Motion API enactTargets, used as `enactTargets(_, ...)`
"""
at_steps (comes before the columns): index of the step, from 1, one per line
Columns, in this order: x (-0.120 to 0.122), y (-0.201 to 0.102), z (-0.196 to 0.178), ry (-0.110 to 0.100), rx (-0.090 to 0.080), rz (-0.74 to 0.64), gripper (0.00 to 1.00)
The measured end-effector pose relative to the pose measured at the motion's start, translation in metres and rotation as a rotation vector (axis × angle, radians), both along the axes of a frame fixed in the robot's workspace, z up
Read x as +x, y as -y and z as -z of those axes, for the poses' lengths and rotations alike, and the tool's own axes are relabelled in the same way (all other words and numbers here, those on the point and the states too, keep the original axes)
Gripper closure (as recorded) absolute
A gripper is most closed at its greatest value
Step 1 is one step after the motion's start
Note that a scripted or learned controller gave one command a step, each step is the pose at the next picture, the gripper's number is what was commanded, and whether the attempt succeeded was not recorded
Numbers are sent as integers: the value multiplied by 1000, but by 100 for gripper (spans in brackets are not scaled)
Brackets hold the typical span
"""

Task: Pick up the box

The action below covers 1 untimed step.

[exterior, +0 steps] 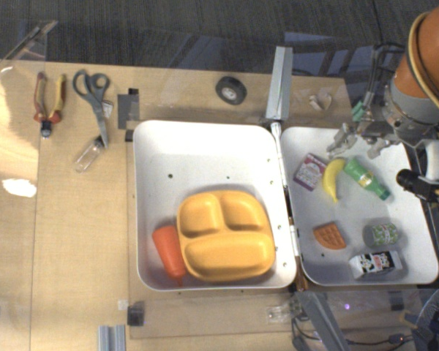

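Observation:
A small purple and pink box point(309, 172) lies flat in the right bin point(417, 269), near its left wall. A yellow banana point(332, 178) lies right beside it. My gripper point(359, 144) hangs over the far edge of the right bin, up and to the right of the box and apart from it. Its two grey fingers point(339, 142) are spread, with nothing between them. A green bottle point(366, 179) lies just below the gripper.
The right bin also holds an orange waffle-like piece point(329, 236), a green can point(381, 233) and a black-and-white carton point(375, 263). In the left bin point(205, 145) sit a yellow divided tray point(224, 234) and an orange piece point(168, 252). Scissors point(95, 97), pliers point(47, 101) and a tape roll point(231, 90) lie on the bench.

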<state>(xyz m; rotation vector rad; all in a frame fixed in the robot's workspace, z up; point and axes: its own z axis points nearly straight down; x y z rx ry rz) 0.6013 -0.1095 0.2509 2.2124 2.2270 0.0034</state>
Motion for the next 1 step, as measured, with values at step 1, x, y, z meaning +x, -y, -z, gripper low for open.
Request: enactTargets(1,21,-21,142,27,0,69,0)
